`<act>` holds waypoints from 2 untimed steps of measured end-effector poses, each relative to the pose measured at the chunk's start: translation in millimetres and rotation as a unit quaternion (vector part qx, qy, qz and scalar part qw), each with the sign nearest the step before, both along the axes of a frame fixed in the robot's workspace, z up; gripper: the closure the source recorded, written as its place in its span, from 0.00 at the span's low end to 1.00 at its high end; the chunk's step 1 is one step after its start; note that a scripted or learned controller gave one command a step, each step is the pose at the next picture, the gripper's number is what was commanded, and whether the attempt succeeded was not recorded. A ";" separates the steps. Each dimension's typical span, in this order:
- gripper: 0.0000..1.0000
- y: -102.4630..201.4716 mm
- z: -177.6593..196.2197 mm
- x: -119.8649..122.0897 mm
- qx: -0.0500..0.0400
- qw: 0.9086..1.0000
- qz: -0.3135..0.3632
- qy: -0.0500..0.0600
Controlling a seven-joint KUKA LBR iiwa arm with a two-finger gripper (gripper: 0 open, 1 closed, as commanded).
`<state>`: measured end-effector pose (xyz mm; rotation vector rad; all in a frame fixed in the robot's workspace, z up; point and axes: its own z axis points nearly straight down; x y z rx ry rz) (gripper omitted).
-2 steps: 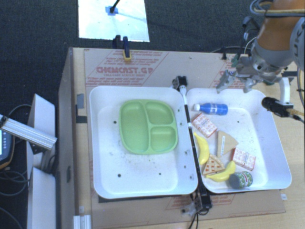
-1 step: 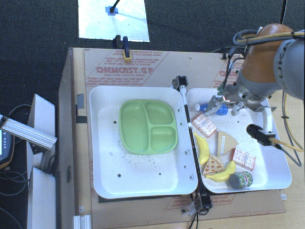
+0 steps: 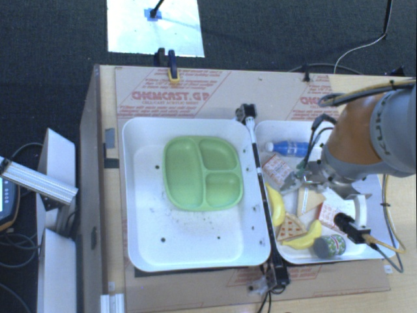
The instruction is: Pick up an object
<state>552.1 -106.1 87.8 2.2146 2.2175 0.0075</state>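
Observation:
My gripper hangs low over the middle of the right bin, under the grey arm with its orange band. Around it lie several small objects. A clear bottle with a blue label lies at the far side, and a red-and-white packet just left of the gripper. A yellow banana rests by the left wall, with a tan wedge close below the gripper. The arm hides whatever lies directly under the gripper.
Near the right bin's front edge are a waffle-like triangle, a yellow curved piece, a round green-and-grey can and a red-and-white card. The left bin holds a green divided plate.

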 end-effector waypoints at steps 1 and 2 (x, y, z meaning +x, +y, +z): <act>0.00 -19.5 -3.9 89.3 0.001 1.000 0.001 0.005; 0.00 -1.2 20.3 113.9 0.002 1.000 -0.001 0.011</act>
